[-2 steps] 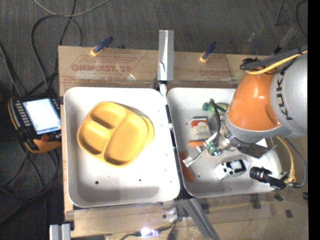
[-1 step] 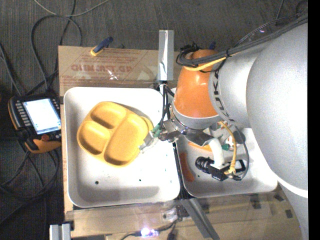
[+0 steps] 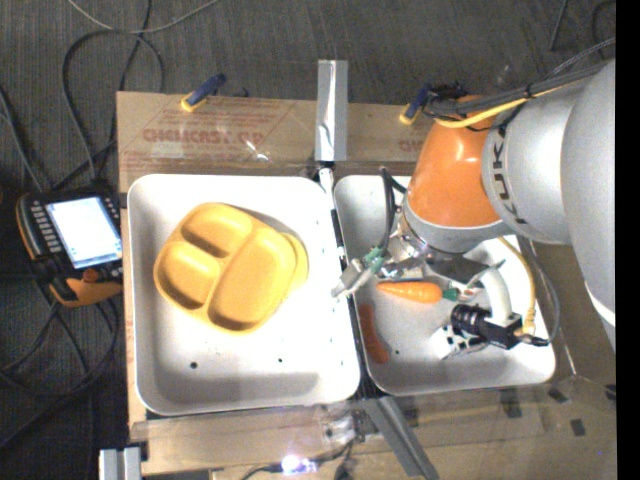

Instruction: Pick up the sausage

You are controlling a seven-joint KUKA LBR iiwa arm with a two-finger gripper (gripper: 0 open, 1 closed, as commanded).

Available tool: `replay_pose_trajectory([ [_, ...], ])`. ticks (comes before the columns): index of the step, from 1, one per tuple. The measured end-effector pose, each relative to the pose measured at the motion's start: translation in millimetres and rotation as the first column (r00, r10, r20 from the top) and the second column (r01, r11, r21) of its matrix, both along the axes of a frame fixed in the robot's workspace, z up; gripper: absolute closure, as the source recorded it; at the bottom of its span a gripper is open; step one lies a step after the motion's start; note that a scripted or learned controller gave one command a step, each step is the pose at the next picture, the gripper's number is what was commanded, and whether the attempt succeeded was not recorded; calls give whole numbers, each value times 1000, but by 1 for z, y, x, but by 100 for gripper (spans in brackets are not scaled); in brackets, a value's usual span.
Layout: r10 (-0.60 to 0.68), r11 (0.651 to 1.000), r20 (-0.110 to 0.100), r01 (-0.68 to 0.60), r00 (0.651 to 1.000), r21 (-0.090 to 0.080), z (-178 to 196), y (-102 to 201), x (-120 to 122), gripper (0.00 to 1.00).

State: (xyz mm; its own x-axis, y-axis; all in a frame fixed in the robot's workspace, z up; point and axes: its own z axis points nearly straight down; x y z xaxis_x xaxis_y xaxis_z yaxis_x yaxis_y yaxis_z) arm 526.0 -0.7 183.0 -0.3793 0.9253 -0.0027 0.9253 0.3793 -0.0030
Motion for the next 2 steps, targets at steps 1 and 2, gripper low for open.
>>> replay_pose_trajectory([
  [1, 20, 1000, -1, -20, 1000, 1, 0, -60, -43, 0],
  [2, -88, 996, 2, 88, 996, 0, 73, -37, 27, 0],
])
